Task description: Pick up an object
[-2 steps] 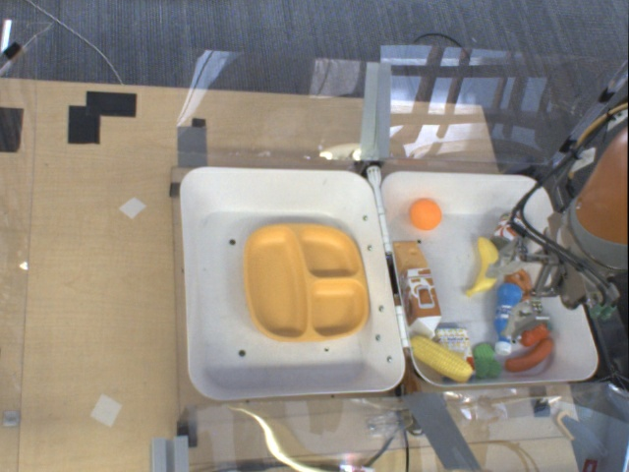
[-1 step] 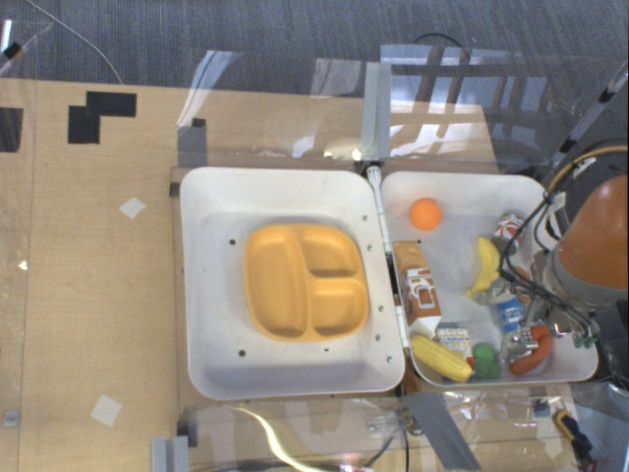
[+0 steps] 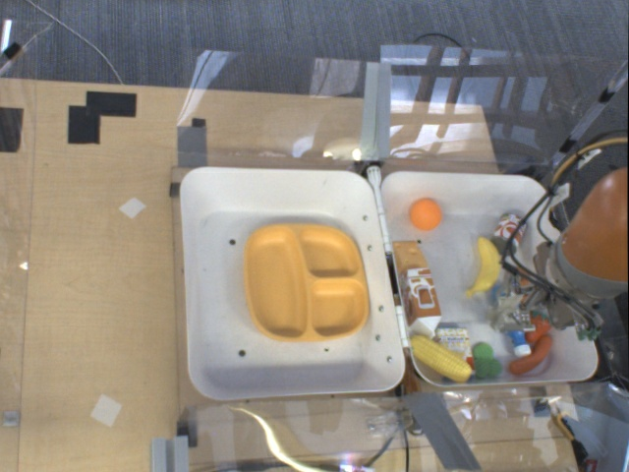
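The near edge of the right bin (image 3: 580,370) holds a corn cob (image 3: 439,358) at 7 o'clock, with a small white packet (image 3: 453,336) touching it and a green round object (image 3: 486,360) just beside it at 6 o'clock. An orange-red carrot-like item (image 3: 534,356) lies at 5 o'clock, near a small blue-and-white object (image 3: 520,341). The gripper (image 3: 518,306) is lowered into this bin at 4 o'clock among these items; its state cannot be told from this view, and no object is seen held. A brown carton (image 3: 416,291) lies along the bin's 9 o'clock wall. A banana (image 3: 486,265) sits centrally, just beside the gripper. A red-and-white object (image 3: 507,228) lies at 1 o'clock and an orange ball (image 3: 426,214) at 11 o'clock. The left bin (image 3: 211,264) holds a yellow compartment tray (image 3: 306,282).
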Controlling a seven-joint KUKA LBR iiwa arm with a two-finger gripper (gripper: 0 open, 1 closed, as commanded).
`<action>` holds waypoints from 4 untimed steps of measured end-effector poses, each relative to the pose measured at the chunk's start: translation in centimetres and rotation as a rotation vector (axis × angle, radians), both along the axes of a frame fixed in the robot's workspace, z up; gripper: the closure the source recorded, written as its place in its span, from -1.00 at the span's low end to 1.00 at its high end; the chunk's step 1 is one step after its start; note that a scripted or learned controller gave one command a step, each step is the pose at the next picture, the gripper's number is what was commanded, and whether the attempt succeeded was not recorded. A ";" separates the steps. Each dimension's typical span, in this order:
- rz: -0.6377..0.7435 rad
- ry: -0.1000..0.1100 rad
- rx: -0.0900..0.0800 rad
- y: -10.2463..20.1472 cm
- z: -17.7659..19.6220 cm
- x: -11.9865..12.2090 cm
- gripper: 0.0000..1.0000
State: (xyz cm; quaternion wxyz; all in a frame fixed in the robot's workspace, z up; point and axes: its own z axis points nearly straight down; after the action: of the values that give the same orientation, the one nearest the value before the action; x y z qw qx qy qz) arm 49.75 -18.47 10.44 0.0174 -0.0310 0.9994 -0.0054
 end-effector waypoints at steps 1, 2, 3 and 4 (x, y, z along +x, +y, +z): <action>0.163 0.023 0.005 4.4 6.4 0.0 1.00; 0.163 0.027 0.005 4.3 6.2 -0.1 -1.00; -0.194 0.029 0.013 -0.5 1.2 -0.4 -1.00; -0.604 0.025 0.021 -1.0 -0.4 -0.9 -1.00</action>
State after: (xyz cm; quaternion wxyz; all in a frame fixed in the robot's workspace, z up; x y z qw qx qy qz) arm 48.86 -19.47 10.08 0.0028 0.2675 0.9635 0.0003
